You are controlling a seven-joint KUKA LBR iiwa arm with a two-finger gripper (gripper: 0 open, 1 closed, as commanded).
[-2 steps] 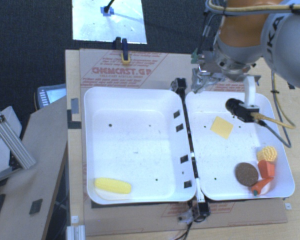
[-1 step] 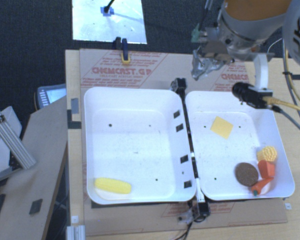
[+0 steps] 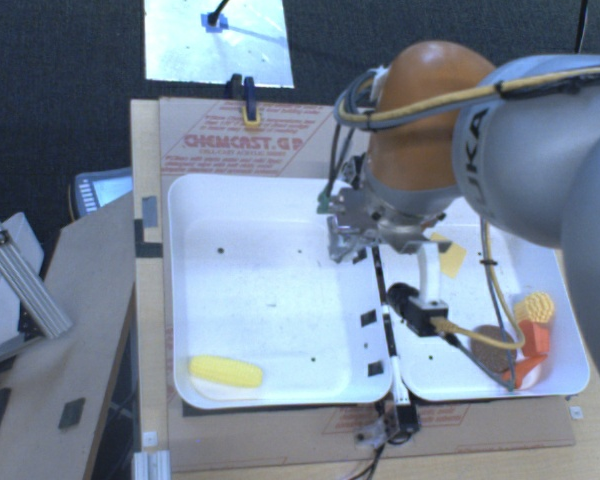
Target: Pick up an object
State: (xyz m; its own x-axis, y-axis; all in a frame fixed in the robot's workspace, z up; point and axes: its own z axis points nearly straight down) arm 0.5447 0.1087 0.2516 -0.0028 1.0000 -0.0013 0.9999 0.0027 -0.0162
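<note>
In the left bin (image 3: 280, 268) we see a yellow corn cob (image 3: 226, 371) lying near its front left corner. The gripper (image 3: 348, 240) hangs over the divide between the bins. The right bin (image 3: 570, 368) holds a pale yellow piece (image 3: 451, 260) and, in its front right corner, a brown round thing (image 3: 494, 340), orange pieces (image 3: 533, 348) and a small yellow corn (image 3: 538, 307).

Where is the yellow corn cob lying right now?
The yellow corn cob lies in the left bin, near its front left corner, far from the gripper over the bins' divider.
</note>
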